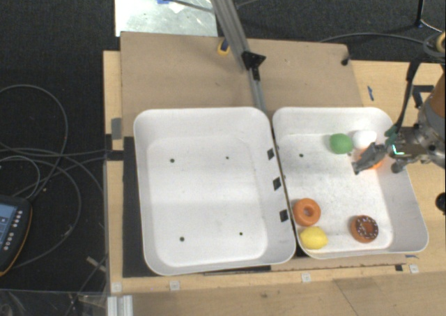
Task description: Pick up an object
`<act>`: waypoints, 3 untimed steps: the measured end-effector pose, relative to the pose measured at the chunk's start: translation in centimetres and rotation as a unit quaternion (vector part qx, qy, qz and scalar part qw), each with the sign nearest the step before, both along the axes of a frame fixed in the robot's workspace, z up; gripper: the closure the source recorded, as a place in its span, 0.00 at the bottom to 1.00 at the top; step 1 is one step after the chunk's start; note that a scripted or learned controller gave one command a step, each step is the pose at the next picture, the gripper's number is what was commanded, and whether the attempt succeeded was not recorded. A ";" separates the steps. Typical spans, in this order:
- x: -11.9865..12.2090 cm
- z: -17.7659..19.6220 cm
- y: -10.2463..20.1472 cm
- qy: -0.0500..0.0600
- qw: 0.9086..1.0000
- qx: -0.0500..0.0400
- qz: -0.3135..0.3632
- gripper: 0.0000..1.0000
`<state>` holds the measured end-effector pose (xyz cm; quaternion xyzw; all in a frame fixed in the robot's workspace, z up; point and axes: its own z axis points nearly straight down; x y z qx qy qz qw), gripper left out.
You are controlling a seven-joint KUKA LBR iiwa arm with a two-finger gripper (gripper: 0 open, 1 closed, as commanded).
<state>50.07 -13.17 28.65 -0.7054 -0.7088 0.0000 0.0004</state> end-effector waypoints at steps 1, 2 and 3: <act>0.0 0.1 0.0 -0.002 1.000 0.000 -0.001 0.00; 0.0 -6.1 0.1 0.002 1.000 0.000 -0.002 0.00; -0.5 -10.5 -0.3 0.001 1.000 0.000 -0.002 0.00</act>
